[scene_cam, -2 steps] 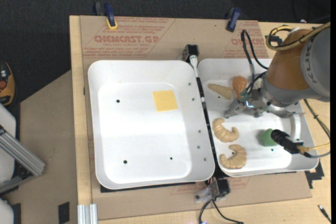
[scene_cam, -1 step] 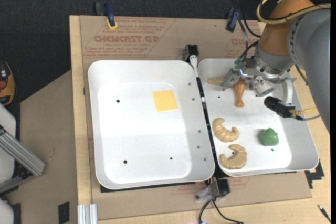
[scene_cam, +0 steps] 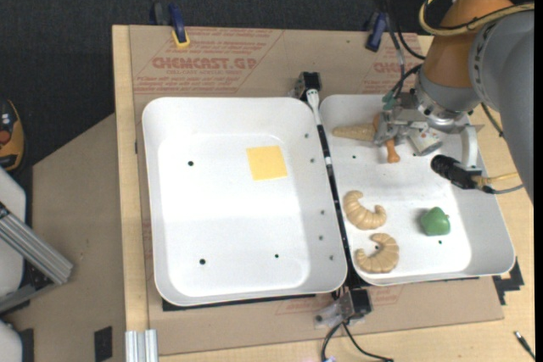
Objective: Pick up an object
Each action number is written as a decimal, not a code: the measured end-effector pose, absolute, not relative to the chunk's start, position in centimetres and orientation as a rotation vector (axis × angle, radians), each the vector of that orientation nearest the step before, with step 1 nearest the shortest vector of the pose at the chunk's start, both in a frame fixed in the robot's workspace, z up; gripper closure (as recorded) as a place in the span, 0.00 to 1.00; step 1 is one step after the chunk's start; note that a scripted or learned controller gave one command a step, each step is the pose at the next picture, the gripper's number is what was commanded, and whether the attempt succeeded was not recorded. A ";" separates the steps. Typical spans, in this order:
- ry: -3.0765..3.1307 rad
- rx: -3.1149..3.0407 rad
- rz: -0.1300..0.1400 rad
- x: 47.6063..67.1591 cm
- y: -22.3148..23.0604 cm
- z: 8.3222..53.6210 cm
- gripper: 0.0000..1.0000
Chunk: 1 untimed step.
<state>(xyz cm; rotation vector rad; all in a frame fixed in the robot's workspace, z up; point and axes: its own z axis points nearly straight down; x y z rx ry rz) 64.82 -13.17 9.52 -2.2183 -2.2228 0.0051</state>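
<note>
My gripper (scene_cam: 395, 130) hangs low over the far part of the right bin (scene_cam: 484, 254), with the grey arm and its orange band (scene_cam: 462, 13) rising behind it to the right. A small orange piece (scene_cam: 390, 152) lies right under the gripper, touching or nearly touching it. A tan cone-shaped piece (scene_cam: 352, 131) lies just left of the gripper. Nearer the front of the same bin lie two croissants (scene_cam: 363, 209) (scene_cam: 379, 253) and a green object (scene_cam: 435, 221). A yellow square (scene_cam: 266, 163) lies flat in the left bin (scene_cam: 161, 208).
The two bins meet along a raised divider rim (scene_cam: 327, 174). A black part with a cable (scene_cam: 454, 169) reaches over the right bin beside the arm. Blue clamps (scene_cam: 176, 21) (scene_cam: 376, 31) hold the cardboard base at its far edge.
</note>
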 end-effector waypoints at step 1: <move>-2.218 -2.214 0.013 66.4 -9.9 12.9 1.00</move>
